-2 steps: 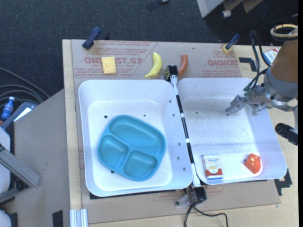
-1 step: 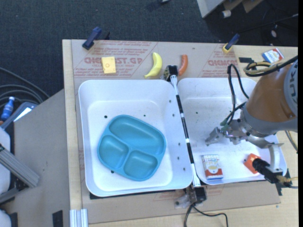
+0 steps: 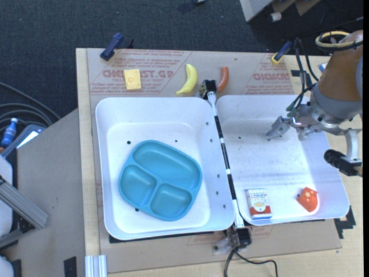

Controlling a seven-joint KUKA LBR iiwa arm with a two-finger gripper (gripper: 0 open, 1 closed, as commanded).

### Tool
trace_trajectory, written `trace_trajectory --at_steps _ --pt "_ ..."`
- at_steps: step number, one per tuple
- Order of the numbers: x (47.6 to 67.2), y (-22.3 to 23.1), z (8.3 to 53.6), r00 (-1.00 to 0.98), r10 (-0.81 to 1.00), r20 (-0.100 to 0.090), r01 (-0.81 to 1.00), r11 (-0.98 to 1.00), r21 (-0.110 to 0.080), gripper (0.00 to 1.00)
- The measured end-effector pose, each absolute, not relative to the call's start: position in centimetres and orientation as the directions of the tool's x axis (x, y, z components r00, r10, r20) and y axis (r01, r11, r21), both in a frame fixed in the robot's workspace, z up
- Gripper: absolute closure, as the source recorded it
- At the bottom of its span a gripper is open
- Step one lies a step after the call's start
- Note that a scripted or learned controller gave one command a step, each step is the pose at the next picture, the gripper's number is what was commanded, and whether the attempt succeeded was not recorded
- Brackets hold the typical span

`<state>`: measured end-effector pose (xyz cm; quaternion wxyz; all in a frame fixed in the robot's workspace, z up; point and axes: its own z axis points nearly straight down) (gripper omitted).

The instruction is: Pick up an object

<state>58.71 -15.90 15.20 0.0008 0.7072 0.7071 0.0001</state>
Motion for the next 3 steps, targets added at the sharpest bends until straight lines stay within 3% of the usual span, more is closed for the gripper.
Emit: trace_trajectory --at_steps 1,2,3 --pt "48.8 -21.7 8.9 -0.002 1.000 0.003 1.000 0.002 0.000 0.00" --pt "59.9 -21.7 8.5 -0.006 1.000 0.010 1.000 0.006 0.002 0.00" --pt "59.8 -22.1 9.6 -0.005 1.000 0.002 1.000 0.005 0.002 1.00"
